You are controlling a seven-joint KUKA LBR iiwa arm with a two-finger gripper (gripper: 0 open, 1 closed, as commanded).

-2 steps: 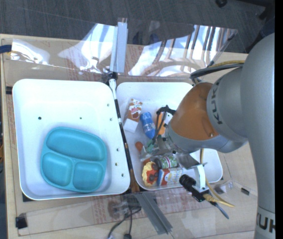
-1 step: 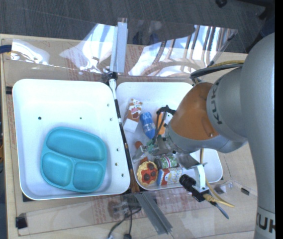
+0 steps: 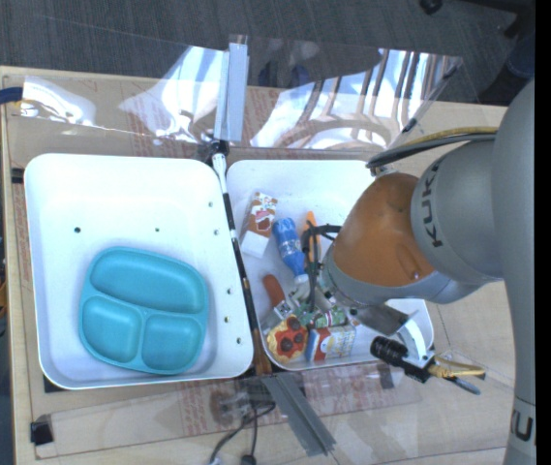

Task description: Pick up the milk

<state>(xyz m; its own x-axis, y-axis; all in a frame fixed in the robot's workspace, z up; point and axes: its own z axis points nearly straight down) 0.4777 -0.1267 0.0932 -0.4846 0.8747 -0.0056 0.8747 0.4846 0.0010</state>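
Note:
The milk looks to be the white carton with red and green print (image 3: 333,339), lying near the front wall of the right bin (image 3: 256,177). My gripper (image 3: 320,306) reaches down just above and behind it, largely hidden under the orange wrist band and the grey arm. Nothing is visibly held. A pizza slice (image 3: 289,339) lies against the carton's left side.
The right bin also holds a small white-and-red box (image 3: 260,213), a blue bottle (image 3: 290,244), an orange stick (image 3: 311,227) and a red sausage (image 3: 273,287). A teal divided plate (image 3: 144,308) lies in the left bin (image 3: 110,187).

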